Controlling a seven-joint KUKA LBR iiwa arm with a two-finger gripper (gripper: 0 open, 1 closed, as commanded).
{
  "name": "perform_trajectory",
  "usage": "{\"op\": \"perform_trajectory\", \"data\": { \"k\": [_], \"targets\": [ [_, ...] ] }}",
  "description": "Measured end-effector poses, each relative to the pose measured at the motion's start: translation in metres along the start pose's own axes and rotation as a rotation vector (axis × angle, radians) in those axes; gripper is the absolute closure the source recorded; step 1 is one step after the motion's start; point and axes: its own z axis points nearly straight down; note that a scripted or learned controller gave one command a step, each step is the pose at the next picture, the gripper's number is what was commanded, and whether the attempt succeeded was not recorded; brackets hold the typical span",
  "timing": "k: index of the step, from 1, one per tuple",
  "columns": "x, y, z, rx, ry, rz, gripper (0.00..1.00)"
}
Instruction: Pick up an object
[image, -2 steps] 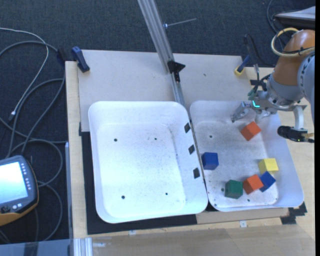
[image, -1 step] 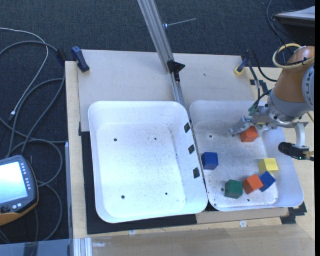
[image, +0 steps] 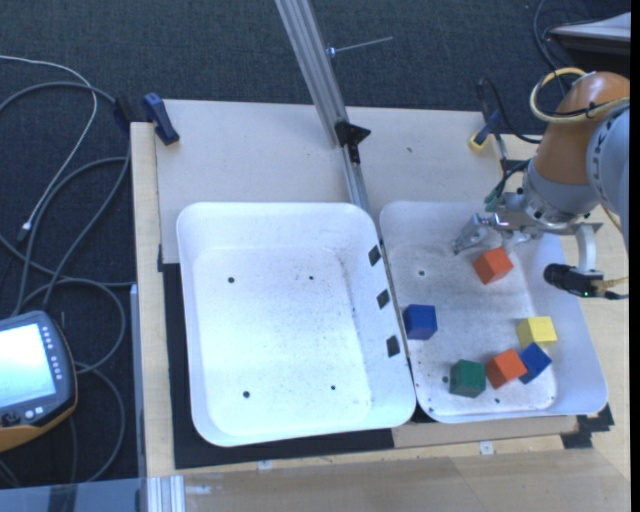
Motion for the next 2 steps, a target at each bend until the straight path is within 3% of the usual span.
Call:
{"op": "perform_trajectory", "data": {
  "k": [1,2],
  "targets": [
    [-0.0005,0.0001,-0.0119,-0.002,0.0,0.001,1.0],
    [-0.0005,-0.0002,-0.0111,-0.001,0.0,0.001,0.0]
  ]
}}
